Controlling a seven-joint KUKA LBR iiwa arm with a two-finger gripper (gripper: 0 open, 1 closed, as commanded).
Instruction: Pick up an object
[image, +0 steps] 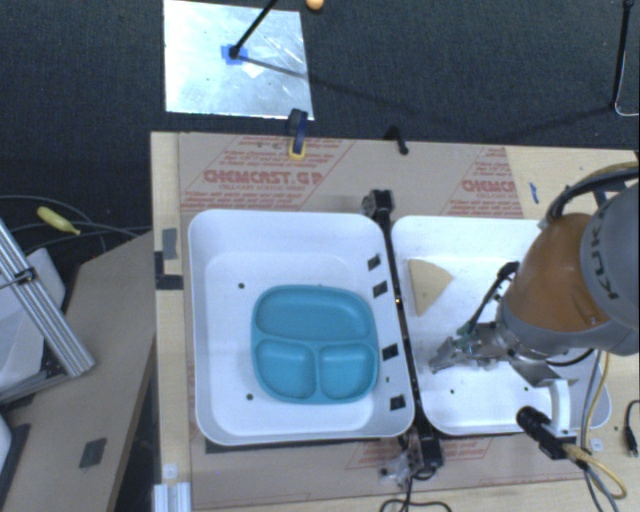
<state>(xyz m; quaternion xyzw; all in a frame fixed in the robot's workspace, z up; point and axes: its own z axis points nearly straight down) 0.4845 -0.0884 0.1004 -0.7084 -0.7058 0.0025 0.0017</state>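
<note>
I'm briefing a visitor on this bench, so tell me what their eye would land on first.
The blue divided tray stands out, lying in the middle of the left bin. Next comes the grey arm with its orange band, reaching into the right bin with its gripper low over the floor. A tan wedge-shaped piece lies near that bin's upper left corner.

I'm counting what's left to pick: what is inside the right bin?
In the right bin a tan wedge-shaped piece lies near its left wall. The gripper is low over the floor below it. The arm covers the bin's right part, so anything there is hidden.
</note>
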